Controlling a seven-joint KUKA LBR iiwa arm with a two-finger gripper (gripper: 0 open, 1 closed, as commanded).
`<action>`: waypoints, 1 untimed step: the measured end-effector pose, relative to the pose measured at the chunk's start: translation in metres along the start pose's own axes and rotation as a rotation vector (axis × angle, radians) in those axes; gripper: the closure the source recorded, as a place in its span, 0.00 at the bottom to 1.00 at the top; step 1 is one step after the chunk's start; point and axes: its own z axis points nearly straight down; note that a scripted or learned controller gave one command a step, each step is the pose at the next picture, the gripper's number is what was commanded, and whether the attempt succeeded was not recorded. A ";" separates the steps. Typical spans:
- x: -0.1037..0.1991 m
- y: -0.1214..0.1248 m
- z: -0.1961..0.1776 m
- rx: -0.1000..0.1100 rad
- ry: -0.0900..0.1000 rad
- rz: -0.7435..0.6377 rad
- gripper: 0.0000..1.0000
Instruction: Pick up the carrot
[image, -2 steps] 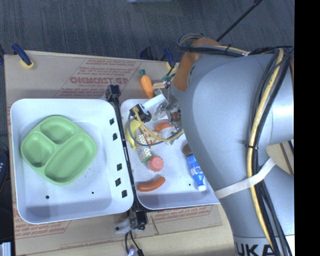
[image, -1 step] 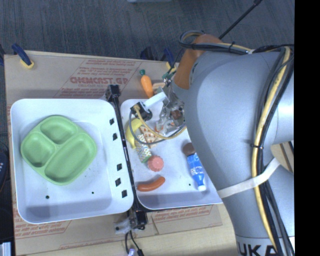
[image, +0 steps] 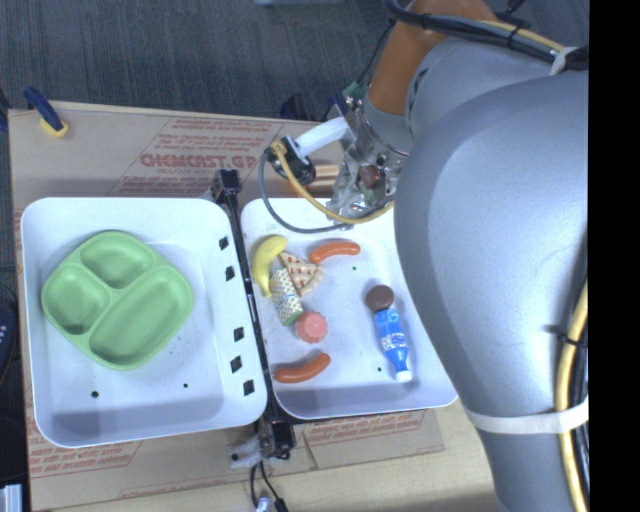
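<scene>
- Gripper (image: 365, 182) up at the top rim of the right bin (image: 432, 398), upper middle of frame, over the bin's far edge.
- Claw state: cannot tell. Wrist hardware and looped cable clutter that spot, and nothing is visibly held.
- Likely carrot (image: 301, 369): orange, elongated, lying on the bin floor near the bottom rim, lower middle of frame.
- Bearing from claw: down-frame and a little left, well apart, with most of the bin between.
- Long axis: roughly left-right in frame, right end tipped slightly up. Probably calls for closing across the short width, i.e. along the up-down direction of the frame.
- Ambiguity: second orange-red piece (image: 334, 250) of similar shape sits much nearer the claw, just right of the banana (image: 265, 260). Too low-res to say for sure which is the carrot; the lower one picked on its more orange colour.
- Pink round piece (image: 312, 327) just above the carrot, apart from it.
- Grey arm (image: 500, 230) covers the bin's right side; anything under it is hidden.
</scene>
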 end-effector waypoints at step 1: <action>-0.001 0.000 -0.009 0.002 -0.005 -0.003 1.00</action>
